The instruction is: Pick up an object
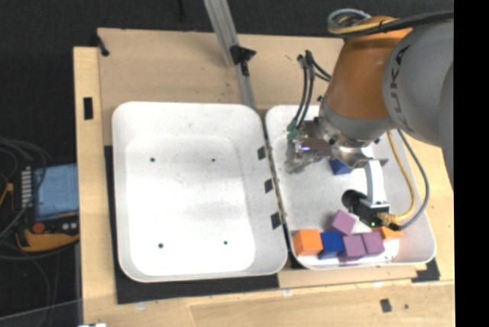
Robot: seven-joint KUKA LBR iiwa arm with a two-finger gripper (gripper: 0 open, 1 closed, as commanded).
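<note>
My gripper [299, 155] hangs over the upper left part of the right bin [306, 203], close to the wall between the two bins. Whether anything sits between its fingers cannot be made out. At the bin's front edge lies a cluster of blocks: an orange block [308, 241], a blue block [332, 242], and purple blocks [354, 244], one of them [344, 222] a little higher up. A blue piece [340, 166] peeks out from under the wrist.
The left bin [187, 188] lies beside the right one. A slanted metal rail [218, 4] runs from the top of the view down to the bins' shared corner. The grey and orange arm [382, 81] covers the upper right of the right bin.
</note>
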